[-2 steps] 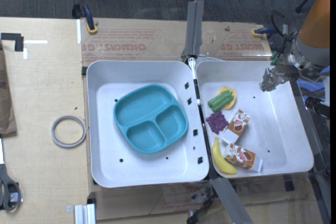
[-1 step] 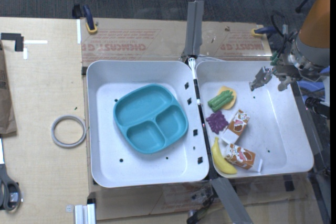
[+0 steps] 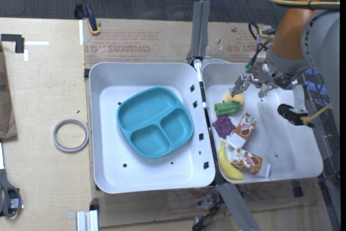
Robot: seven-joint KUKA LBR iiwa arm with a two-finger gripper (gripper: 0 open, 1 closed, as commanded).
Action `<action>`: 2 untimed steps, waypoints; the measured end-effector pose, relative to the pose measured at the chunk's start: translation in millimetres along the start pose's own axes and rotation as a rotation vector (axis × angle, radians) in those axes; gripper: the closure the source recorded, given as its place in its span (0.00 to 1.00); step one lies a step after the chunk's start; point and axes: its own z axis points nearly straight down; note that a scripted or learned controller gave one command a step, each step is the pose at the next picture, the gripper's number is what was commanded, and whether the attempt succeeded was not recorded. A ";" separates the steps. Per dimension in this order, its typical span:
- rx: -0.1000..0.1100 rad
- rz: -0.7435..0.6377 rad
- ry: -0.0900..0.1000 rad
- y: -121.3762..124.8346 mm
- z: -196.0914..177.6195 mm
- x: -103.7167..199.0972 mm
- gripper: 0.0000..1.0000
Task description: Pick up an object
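Small toy foods (image 3: 238,132) lie clustered in the right bin (image 3: 294,162).

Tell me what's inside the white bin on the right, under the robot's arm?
The right bin holds a banana, two small cartons, a purple item, a green item and a yellow piece. The end effector and arm cover the bin's far corner.

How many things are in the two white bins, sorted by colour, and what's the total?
Blue: 1, the divided plate in the left bin.
Yellow: 2, the banana and a small yellow piece.
Green: 1, the green item.
Purple: 1, the purple item.
Brown and white: 2, the cartons and.
Total: 7, six of them in the right bin.
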 end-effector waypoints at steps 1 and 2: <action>-0.001 -0.318 0.000 -73.3 27.4 31.2 0.00; -0.005 -0.653 -0.003 -6.7 26.2 17.7 0.00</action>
